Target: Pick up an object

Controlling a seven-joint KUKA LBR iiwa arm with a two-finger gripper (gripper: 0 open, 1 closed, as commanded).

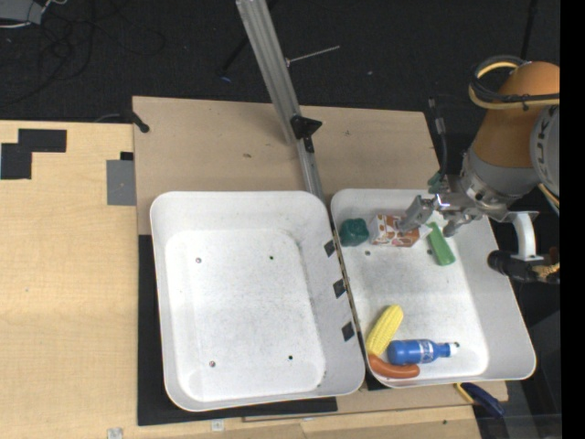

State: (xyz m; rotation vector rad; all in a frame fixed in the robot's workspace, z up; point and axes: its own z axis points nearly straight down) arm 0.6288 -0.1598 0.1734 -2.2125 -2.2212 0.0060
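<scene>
My gripper (pixel 437 215) hangs over the back of the right bin (pixel 416 291), its two fingers spread apart with nothing between them. Just below its right finger lies a green block (pixel 441 248). To its left sits a small red-and-white carton (pixel 395 230), and further left a dark green lump (pixel 354 232). At the bin's front lie a yellow corn cob (pixel 384 329), a blue bottle (pixel 419 350) and an orange-red sausage (pixel 395 369).
The left bin (pixel 242 300) lies beside the right one, with black clips (pixel 336 286) along the shared rim. A slanted metal rail (pixel 279 85) rises behind the bins. The arm's orange band (pixel 512 126) stands over the right bin's back right corner.
</scene>
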